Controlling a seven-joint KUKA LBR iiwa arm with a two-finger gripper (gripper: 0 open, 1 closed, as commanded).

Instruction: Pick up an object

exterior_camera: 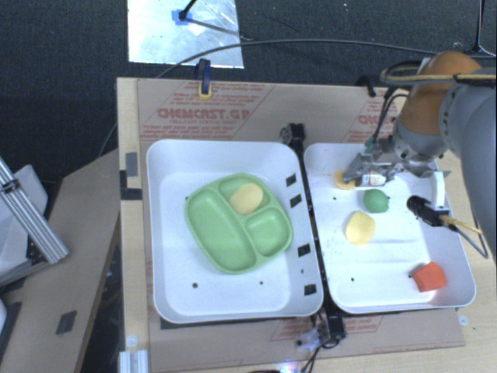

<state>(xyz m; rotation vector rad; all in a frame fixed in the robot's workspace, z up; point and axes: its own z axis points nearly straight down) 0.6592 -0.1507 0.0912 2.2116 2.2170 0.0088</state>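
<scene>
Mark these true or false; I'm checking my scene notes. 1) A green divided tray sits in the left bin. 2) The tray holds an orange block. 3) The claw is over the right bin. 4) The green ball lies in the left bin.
1) True: the green divided tray lies in the left bin.
2) False: it holds a yellow object; the orange block is in the right bin.
3) True: the claw is at its far end.
4) False: the green ball is in the right bin.
</scene>
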